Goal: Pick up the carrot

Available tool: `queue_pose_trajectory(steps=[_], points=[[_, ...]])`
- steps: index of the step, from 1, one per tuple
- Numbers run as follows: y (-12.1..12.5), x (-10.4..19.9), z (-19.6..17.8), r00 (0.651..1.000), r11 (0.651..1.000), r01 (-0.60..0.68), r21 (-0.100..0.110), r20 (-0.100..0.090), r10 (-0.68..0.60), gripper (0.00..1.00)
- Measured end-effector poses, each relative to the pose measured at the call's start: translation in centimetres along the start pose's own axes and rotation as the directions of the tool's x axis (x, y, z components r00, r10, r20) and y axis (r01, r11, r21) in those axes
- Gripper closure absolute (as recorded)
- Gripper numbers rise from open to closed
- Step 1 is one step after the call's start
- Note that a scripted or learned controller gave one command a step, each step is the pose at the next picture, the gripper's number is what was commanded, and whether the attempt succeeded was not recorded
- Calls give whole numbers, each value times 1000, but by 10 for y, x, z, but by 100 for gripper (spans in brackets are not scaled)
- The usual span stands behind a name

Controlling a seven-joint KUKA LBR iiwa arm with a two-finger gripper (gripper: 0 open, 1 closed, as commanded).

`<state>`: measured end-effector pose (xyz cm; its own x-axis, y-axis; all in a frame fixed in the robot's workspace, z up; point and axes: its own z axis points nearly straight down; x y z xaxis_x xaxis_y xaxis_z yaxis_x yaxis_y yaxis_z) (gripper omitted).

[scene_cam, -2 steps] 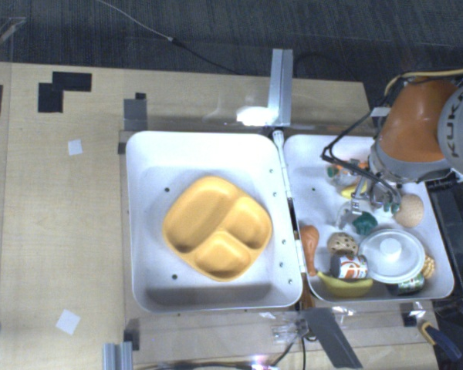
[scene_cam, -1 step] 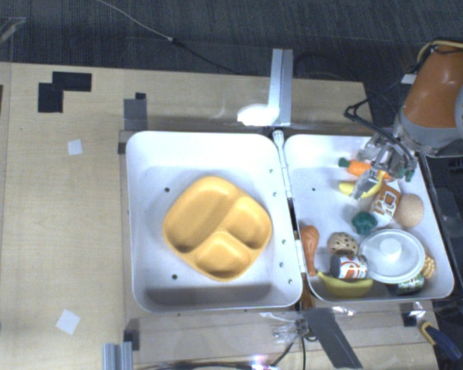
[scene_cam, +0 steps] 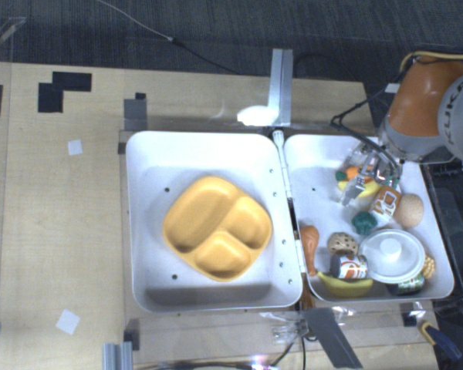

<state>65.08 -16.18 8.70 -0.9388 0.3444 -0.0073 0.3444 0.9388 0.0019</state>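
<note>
Carrot [scene_cam: 309,247] lies lengthwise against the left wall of the right bin [scene_cam: 316,160]; gripper [scene_cam: 364,174] hangs over clutter at the bin's far side, well apart; finger state cannot be told; better grasp: descend directly above, closing across the carrot's narrow width.

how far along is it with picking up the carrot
Done: little that shows. The carrot lies against the left wall of the right bin, untouched. In hand: the claw is down in that bin's upper part, among small items there, apart from the carrot. Left: move over to the carrot, close on it and lift it. The yellow tray sits in the left bin.
</note>
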Motion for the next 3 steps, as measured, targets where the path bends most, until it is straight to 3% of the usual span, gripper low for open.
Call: queue_pose_trajectory(steps=[1,2,3], points=[[9,43,-2,1000,1000,-18,-1,3,18,0],[58,34,-1,999,999,-41,-4,4,41,0],[22,118,-3,987,987,-163,-3,6,163,0]])
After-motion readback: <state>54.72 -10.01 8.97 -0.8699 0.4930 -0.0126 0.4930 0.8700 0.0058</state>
